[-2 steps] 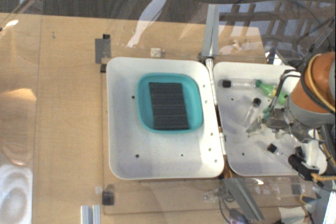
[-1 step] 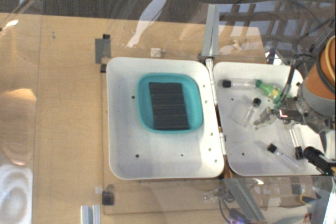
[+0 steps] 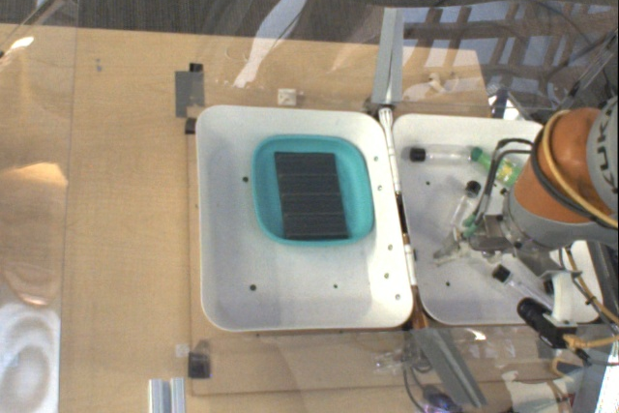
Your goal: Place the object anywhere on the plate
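Bench [image 3: 106, 208]: two white bins side by side.
Left bin [image 3: 227, 237]: teal plate [image 3: 360, 189].
Right bin [image 3: 435, 290]: clear tube [image 3: 445, 153].
Gripper [image 3: 474, 232]: low over right bin; grip unclear.

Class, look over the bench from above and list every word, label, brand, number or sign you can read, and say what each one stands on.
None: no readable text stands anywhere in the camera view.
The teal plate and the dark ribbed slab on it: no print.
The two white bins: no labels.
The small items in the right bin, such as the clear tube: too small to tell any marking.
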`<state>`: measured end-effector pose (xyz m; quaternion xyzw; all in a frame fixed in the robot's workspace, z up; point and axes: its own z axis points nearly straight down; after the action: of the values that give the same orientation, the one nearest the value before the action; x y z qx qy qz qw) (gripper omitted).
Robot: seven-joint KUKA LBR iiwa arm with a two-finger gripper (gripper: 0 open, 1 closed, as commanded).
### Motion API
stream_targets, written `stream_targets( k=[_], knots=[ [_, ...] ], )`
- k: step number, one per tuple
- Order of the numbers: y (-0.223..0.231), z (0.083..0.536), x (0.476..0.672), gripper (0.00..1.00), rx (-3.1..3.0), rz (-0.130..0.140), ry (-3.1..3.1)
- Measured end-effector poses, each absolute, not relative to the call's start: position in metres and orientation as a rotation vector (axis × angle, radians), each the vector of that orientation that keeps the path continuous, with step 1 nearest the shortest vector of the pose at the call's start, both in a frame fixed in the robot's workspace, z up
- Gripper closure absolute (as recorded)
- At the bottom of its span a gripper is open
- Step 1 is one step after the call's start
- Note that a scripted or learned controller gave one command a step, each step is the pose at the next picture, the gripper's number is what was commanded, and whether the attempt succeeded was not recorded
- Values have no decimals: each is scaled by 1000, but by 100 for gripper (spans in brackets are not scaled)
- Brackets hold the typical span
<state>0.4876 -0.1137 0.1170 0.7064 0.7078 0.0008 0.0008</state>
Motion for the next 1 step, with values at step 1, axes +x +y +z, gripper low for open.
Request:
stream_targets(
  k=[1],
  knots=[
    [-113,128,490,100,2213,8,2223]
  ],
)
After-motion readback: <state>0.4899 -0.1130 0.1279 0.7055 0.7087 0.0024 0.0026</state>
